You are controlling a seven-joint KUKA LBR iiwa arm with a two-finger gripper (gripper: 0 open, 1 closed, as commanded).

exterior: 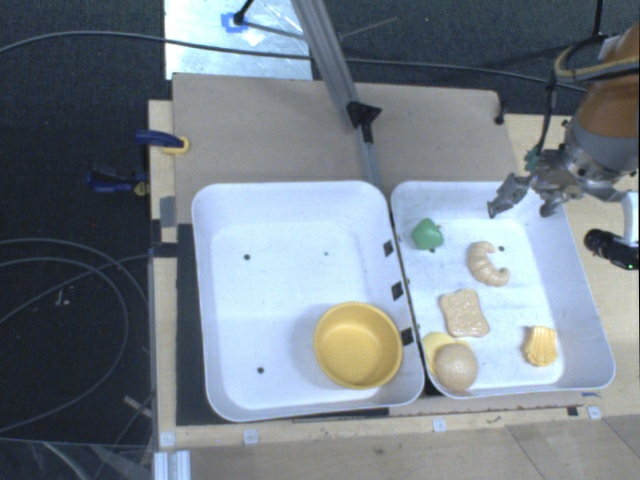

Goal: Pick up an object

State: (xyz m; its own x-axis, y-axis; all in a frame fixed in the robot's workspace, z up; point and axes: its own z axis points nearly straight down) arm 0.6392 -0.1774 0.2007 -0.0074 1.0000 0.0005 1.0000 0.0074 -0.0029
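At the upper right of the frame we see the gripper (pixel 527 196) hanging over the top edge of the right bin (pixel 590 318), its two fingers spread apart with nothing between them. Below it, in that bin, lie our candidates: a green pepper (pixel 428 234) near the upper left corner, a croissant (pixel 487 264) just below and left of the gripper, a slice of toast (pixel 465 313) lower down, a round bread roll (pixel 455 366) at the bottom left touching a small yellow piece (pixel 434 344), and a yellow shell-shaped piece (pixel 540 346) at the lower right. The left bin (pixel 225 268) bears a yellow bowl (pixel 358 343) near its lower right corner.

We judge the croissant the nearest target. It looks like a toy food piece, so probably light and fairly stiff, with a smooth surface that could slip. We would close across its thick middle, at right angles to the curve, not on the tapered ends. The toast lies flat and would give little edge to grip. The pepper is rounded and may roll away.
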